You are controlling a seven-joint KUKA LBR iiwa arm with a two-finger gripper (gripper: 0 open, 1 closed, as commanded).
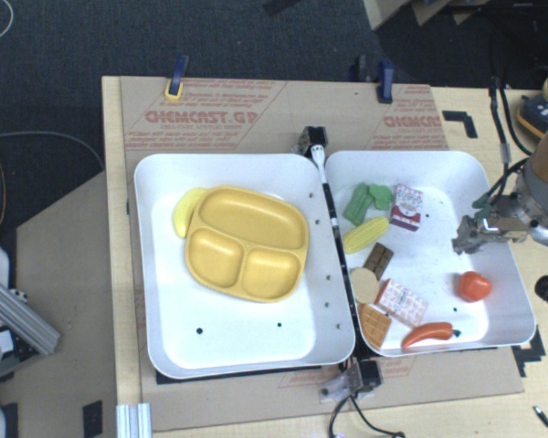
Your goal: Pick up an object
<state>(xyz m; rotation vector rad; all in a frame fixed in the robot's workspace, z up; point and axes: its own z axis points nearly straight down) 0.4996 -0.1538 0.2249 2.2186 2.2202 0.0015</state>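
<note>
The right bin (438,167) holds several toy foods: a green vegetable (365,201), a yellow corn cob (365,234), a red and white packet (407,208), a brown chocolate piece (378,260), a pale round cookie (364,286), a pink packet (402,301), a waffle (374,325), a red sausage (428,334) and a red tomato (474,286). My gripper (468,235) hangs over the right side of this bin, just above the tomato and apart from it. Nothing shows in its grasp.
The left bin (164,272) carries a yellow divided plate (247,242) with a yellow banana-like piece (186,210) poking out at its left. A black divider clip (314,140) sits between the bins. Clamps (174,82) hold the board's far edge.
</note>
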